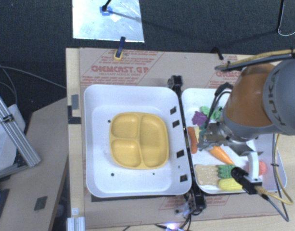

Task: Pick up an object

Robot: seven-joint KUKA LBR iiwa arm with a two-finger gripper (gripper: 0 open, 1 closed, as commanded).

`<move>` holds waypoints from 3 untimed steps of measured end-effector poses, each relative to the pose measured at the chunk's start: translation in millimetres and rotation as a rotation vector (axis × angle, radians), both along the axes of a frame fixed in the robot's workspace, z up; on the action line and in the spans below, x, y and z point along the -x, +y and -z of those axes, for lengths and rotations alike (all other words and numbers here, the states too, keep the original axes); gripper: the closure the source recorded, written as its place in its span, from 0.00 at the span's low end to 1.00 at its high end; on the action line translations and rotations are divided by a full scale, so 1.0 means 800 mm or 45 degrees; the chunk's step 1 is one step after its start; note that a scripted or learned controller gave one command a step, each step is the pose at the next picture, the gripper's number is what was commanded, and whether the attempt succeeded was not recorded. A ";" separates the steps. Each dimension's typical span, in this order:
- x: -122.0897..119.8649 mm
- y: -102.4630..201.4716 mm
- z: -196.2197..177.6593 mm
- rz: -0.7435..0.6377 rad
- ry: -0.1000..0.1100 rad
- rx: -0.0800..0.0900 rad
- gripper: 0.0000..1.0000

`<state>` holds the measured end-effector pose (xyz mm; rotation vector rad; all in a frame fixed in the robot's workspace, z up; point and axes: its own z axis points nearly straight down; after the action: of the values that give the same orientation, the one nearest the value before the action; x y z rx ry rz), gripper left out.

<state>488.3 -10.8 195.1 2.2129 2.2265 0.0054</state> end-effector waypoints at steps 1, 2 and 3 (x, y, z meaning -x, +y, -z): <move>0.001 0.058 -0.132 -0.005 -0.008 -0.002 1.00; 0.001 0.114 -0.306 -0.007 -0.017 -0.006 1.00; 0.001 0.111 -0.310 -0.006 -0.003 0.000 1.00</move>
<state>487.6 77.6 443.2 2.2062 2.2310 0.0082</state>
